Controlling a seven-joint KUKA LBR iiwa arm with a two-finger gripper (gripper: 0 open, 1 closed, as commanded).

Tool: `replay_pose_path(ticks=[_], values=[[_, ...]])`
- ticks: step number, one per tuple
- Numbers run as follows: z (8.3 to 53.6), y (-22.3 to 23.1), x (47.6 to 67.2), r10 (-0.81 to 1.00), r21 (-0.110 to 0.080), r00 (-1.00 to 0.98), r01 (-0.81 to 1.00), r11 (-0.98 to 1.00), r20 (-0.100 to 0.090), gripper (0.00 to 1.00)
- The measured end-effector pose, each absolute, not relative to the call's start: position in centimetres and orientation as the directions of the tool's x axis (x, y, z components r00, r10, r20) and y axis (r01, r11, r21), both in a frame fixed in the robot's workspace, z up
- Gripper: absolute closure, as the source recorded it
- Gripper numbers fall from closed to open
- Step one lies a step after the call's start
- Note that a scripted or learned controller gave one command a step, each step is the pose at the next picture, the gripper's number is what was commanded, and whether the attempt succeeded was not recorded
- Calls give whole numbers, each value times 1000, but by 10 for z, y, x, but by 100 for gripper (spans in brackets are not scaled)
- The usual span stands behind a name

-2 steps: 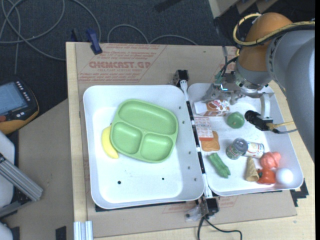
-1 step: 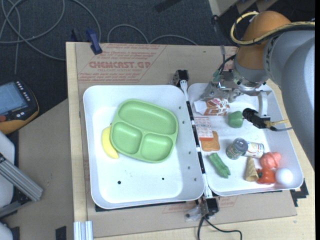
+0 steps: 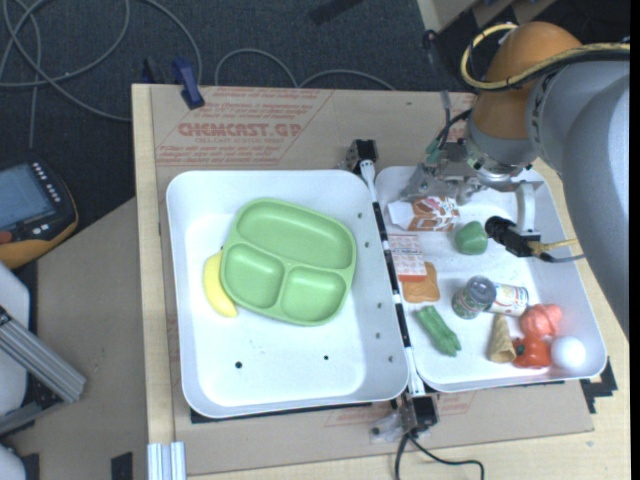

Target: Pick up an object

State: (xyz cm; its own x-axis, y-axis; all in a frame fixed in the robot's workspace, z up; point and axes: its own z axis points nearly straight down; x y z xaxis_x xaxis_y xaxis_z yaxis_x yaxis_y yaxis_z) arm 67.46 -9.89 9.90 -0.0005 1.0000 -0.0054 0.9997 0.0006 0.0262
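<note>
Two bins on the surface (image 3: 250, 118); gripper (image 3: 437, 183) low at the back of the right bin (image 3: 585, 298), over a red-and-white packet (image 3: 436, 213). Approach step, by the look of it. Fingers lost in clutter, cannot tell their state. Next: settling squarely on the packet before lifting.

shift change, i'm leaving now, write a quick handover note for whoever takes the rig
Gripper: low over the far end of the right bin, above a red and white packet; fingers too unclear to call.
Things: packet, green ball, can, green pickle and red toy lie in the right bin. Green divided plate and banana lie in the left bin.
Done: nothing visibly lifted.
Left: grasp and raise one object.
</note>
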Motion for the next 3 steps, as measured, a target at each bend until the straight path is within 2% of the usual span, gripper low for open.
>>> replay_pose_path(ticks=[2, 3], values=[[99, -103, 675, 1000, 27, -1, 1000, 1, 1, 0], [99, -95, 675, 1000, 29, 0, 1000, 0, -5, 0]])
